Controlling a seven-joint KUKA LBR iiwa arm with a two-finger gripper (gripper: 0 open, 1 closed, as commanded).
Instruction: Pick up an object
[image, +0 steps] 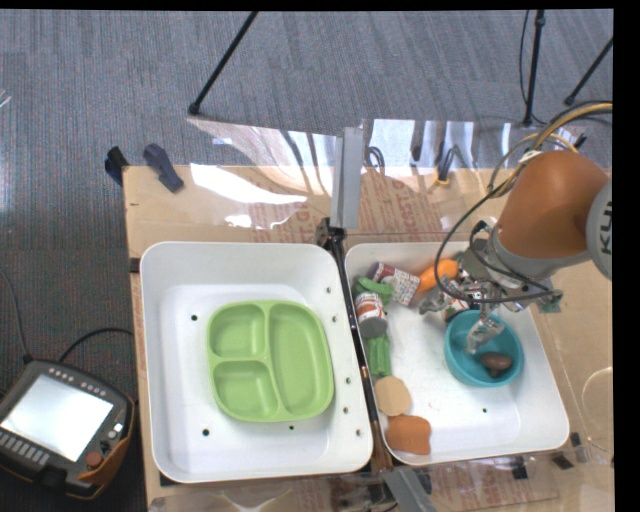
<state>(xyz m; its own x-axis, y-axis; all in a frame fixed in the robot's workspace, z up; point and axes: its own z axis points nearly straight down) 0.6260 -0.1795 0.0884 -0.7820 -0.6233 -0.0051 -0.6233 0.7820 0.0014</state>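
the grey arm (600, 225) reaches in from the right, its orange band (545, 205) sitting directly above the wrist. below that the tool (487, 335) points straight down, cables looping up behind it. its fingertips are too small to read.

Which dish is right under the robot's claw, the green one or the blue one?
The blue bowl in the right bin. The gripper hangs just over it, with a brown lump inside. The green divided plate lies in the left bin.

Grey arm (610, 225), orange band (550, 205), looping cables (470, 225).
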